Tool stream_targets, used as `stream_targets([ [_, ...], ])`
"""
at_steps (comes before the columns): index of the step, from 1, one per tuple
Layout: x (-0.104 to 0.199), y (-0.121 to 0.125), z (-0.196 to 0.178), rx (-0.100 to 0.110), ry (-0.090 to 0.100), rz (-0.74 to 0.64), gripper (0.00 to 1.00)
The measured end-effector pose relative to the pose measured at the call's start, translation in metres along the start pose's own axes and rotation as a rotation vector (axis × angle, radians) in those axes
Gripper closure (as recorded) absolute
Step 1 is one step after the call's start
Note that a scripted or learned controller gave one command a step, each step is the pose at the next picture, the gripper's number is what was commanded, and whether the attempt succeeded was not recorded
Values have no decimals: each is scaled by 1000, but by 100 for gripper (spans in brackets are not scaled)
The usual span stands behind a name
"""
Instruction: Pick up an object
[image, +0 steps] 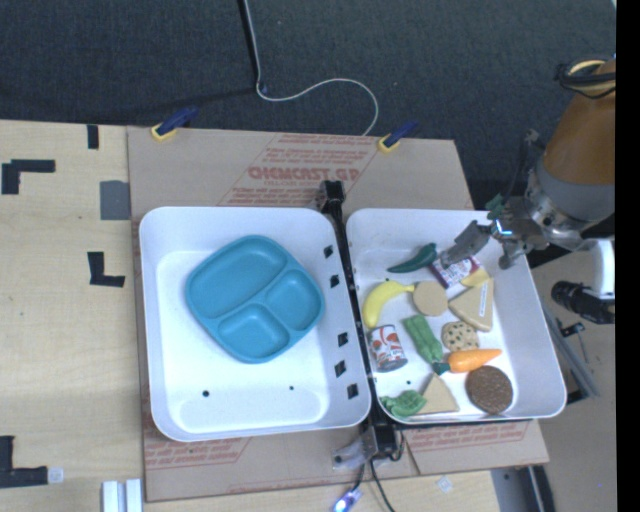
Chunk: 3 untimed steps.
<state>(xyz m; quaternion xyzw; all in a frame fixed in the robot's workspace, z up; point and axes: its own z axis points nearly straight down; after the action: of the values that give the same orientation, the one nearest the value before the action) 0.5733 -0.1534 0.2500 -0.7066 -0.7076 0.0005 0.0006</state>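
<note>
The right bin (540, 330) holds several toy foods: a dark green pepper (412, 260), a banana (384, 297), a purple-and-white packet (455, 271), a cheese wedge (479, 306), a cookie (460, 335), a carrot (472, 358), a small can (388, 347) and a brown disc (490, 388). My gripper (487, 247) hangs over the bin's far right corner, just above the packet. Its fingers are spread open with nothing between them.
A blue divided plate (255, 297) lies in the left bin (165, 330). A black divider with clips (342, 300) joins the two bins. The grey arm (575, 180) reaches in at the upper right. A white cable (300, 95) loops behind the bins.
</note>
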Motion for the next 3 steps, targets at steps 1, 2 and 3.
stream_targets([
  [1, 32, -53, -95, -8, 0, -2, 0],
  [2, 79, -72, 0, 10, 3, -3, 0],
  [3, 151, -90, -122, -11, 3, -9, 0],
])
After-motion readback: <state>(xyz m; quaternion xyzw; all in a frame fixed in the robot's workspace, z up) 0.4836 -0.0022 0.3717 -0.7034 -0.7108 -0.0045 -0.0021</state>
